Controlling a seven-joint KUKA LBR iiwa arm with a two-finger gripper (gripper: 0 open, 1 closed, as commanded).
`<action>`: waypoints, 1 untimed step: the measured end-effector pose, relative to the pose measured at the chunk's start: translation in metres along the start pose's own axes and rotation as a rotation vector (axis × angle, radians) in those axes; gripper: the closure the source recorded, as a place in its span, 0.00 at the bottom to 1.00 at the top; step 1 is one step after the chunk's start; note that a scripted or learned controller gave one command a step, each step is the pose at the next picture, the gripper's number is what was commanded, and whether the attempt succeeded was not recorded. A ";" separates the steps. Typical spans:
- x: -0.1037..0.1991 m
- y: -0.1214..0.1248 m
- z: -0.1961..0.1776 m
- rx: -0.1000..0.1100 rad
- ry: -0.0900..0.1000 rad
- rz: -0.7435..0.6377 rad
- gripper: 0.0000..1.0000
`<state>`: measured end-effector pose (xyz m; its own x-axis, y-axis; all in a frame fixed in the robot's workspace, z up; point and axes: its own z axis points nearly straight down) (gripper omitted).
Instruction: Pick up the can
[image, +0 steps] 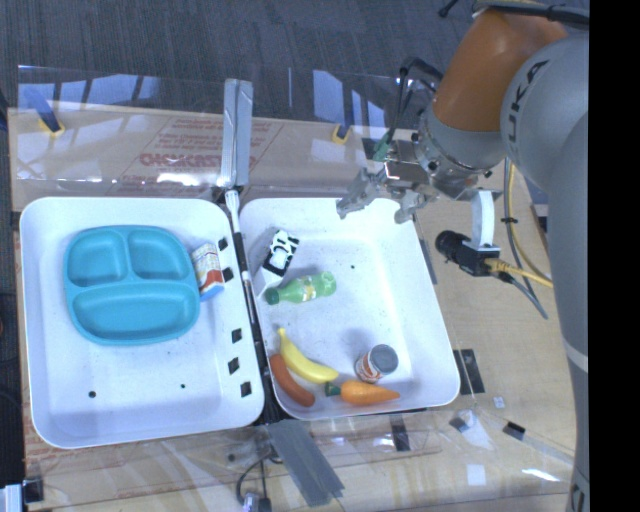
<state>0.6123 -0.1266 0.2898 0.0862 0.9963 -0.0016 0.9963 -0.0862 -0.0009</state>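
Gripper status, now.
Gripper: open, holding nothing, at the far edge of the right bin; the can lies near that bin's front edge, well apart from it.

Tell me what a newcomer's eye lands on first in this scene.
Probably the blue divided tray in the left bin, then the grey arm with its orange band, gripper spread open over the right bin's far edge. The can stands near that bin's front, beside a carrot and banana.

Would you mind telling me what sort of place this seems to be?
Probably a robotics lab test bench: a grey arm's gripper above two white bins, toy food like a banana, and a can.
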 end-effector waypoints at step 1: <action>0.001 -0.069 0.101 0.005 0.001 0.085 0.00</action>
<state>0.5439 -0.1194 0.1886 0.1700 0.9854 -0.0004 0.9854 -0.1700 -0.0056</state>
